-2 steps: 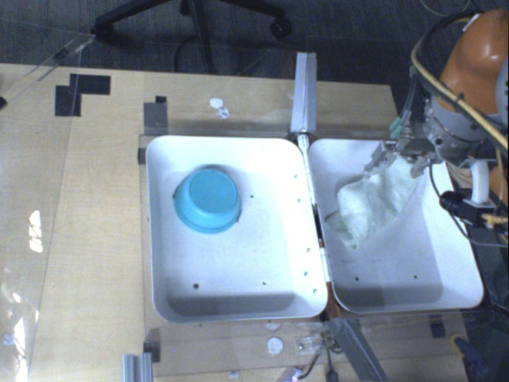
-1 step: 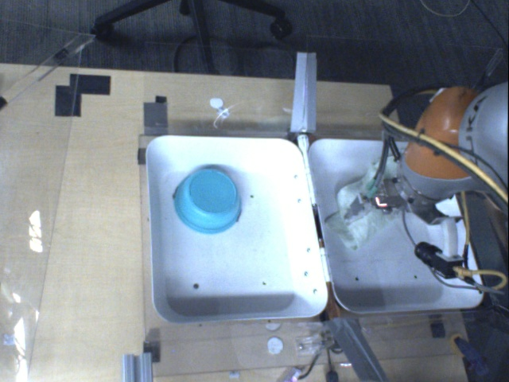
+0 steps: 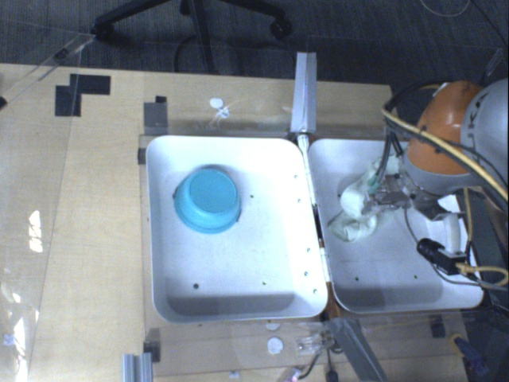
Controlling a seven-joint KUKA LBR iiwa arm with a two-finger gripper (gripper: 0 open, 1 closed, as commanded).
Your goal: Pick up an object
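Hiding the hand's (image 3: 380, 198) tips, a pale object (image 3: 355, 211) blurs.

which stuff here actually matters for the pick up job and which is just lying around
Part of the job:
- pincer, low in the right bin
- pale crumpled object, in the right bin right by the pincer
- blue bowl, in the left bin, another possible pick

Just lying about:
- black chair base on the floor
- black markers on the bench
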